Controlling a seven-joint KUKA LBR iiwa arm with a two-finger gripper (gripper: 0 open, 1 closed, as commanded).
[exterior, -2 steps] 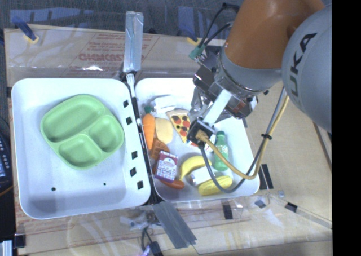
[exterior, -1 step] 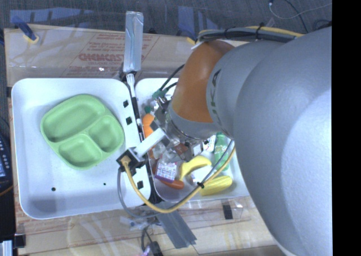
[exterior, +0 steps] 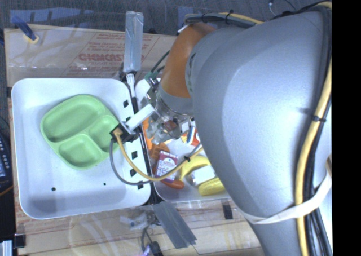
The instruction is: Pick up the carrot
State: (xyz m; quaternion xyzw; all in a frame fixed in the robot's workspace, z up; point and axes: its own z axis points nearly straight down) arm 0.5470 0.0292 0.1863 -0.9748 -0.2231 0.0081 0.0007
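The grey KUKA arm with the orange band (exterior: 254, 108) takes up most of the right side of the view, reaching in over the right bin and hiding much of it. Next in size, the left shallow white plastic bin (exterior: 34, 193) is seen whole; a light-green divided plastic plate w/ three compartments (exterior: 79, 128) lies in it, toward the upper middle, nothing on the plate. The right shallow white bin (exterior: 169, 195) is visible only at its left and lower edge; packed in it are a yellow banana-shaped toy (exterior: 194, 166), a second yellow item (exterior: 211, 186), a small red-and-white packet (exterior: 165, 164) and some white pieces, all touching or overlapping.

The claw (exterior: 163, 125) is judged to sit low over the left part of the right bin, just by the divider between bins; whether it is spread or pressed together cannot be told, as wrist hardware and cables cover it.

The orange carrot (exterior: 174, 183) is taken to be the orange sliver at the bin's lower edge, below the packet, i.e. toward the view's bottom from the claw & near it. Its long axis appears to run approx. left-right, but most of it is covered, so this is uncertain. Nothing is seen held.
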